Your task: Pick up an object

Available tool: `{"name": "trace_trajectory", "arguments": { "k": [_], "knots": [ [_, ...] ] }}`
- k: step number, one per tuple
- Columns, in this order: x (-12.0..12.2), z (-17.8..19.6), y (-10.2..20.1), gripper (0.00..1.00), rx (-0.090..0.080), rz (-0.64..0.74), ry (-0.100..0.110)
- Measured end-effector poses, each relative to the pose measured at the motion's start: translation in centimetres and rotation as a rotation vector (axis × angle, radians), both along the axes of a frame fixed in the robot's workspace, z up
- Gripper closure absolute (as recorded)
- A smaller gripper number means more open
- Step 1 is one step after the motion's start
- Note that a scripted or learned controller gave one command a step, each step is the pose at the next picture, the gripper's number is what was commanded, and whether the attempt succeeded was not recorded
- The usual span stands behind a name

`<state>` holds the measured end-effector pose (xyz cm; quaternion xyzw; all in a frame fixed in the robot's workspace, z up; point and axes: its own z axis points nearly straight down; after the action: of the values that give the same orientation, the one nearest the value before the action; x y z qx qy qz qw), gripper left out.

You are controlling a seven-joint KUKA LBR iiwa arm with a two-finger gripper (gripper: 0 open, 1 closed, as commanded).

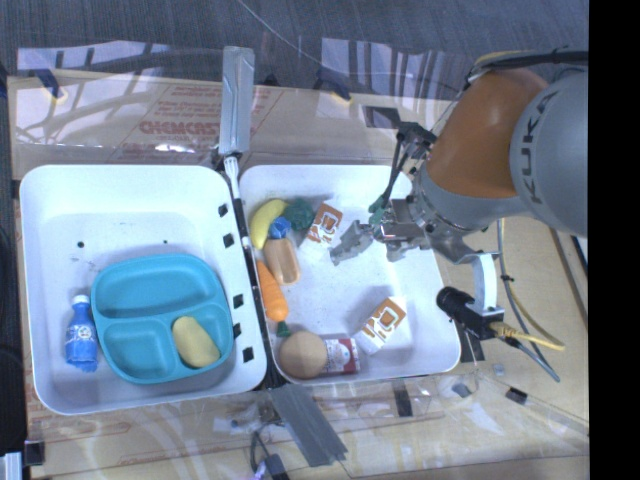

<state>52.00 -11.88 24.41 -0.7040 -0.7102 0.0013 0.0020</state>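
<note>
— Jaws: parted or pinched?
— Cannot tell; the gripper (352,240) hangs over the right bin (440,353), nothing visibly in it.
— What's close?
— A small carton (324,223) just left of it. Lower down lie another carton (383,323), a carrot (272,293) and a banana (264,221).

Arm (560,138): thick rounded grey casing, smooth, matte. Broad orange band (480,133) wraps segment above wrist, glossy, domed. Wrist section below band grey, ringed. Gripper (352,240): small grey metal assembly, angular parts. Thin dark cables (405,158) run along band's left side. Black fitting (462,310) with white strap near wrist.
</note>
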Motion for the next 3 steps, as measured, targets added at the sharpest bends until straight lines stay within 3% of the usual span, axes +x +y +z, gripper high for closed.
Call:
{"name": "trace_trajectory", "arguments": {
  "k": [1, 2, 3],
  "knots": [
    [5.8, -12.0, -1.2, 0.00, 0.001, -0.015, 0.012],
    [11.6, -14.5, -0.5, 0.00, 0.001, 0.035, 0.002],
    [11.6, -13.4, -0.5, 1.00, 0.001, 0.038, 0.001]
  ]
}}
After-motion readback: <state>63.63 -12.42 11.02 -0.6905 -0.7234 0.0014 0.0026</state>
